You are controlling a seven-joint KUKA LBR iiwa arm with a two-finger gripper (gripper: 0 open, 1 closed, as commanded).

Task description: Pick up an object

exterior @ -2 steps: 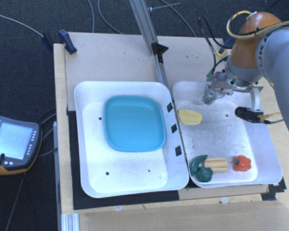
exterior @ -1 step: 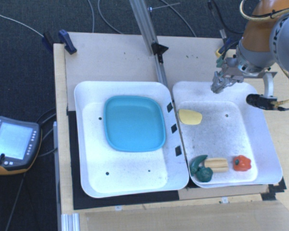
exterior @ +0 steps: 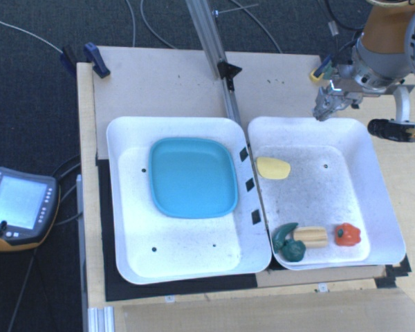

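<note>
The pincer (exterior: 325, 111) hangs at the upper right, over the far rim of the right bin (exterior: 377, 185), pointing down; nothing can be seen between its tips, and whether they are parted or closed cannot be told from this slanted view. Above it the grey wrist carries an orange band (exterior: 387, 19), and a small blue and yellow fitting sits at its side. Below, in the right bin, a yellow piece (exterior: 272, 168) lies near the left wall, well apart from the pincer. Along the near wall of the same bin three things lie in a row: a dark green piece (exterior: 288, 242) at the left, a tan block (exterior: 311, 236) touching it, and a red piece (exterior: 346, 234) just beside the block. The left bin (exterior: 124, 185) holds a square blue plate (exterior: 194, 177), lying flat. A metal rail (exterior: 211, 40) slants down to the gap between the bins, where black clips sit. A handheld control panel (exterior: 17, 206) with a lit screen rests on the floor at the left; any writing on it is too small to read, and no labels show elsewhere.
</note>
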